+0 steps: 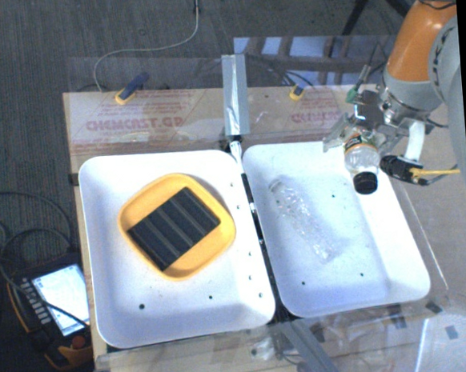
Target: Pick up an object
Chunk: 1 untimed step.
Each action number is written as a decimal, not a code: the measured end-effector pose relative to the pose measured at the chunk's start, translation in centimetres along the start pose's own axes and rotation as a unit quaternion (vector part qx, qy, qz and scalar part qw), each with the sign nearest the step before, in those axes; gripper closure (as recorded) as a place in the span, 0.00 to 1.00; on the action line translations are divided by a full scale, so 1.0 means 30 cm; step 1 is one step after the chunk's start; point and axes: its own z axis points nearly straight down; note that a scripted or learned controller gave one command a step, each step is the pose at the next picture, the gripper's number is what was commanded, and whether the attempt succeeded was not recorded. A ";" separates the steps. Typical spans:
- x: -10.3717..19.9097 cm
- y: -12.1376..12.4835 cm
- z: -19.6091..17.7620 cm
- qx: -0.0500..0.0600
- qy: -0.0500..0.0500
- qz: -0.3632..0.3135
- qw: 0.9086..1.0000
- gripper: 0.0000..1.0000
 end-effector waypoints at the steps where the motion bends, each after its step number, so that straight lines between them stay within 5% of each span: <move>1: -0.095 -0.034 0.357 0.000 0.001 -0.073 0.997 0.00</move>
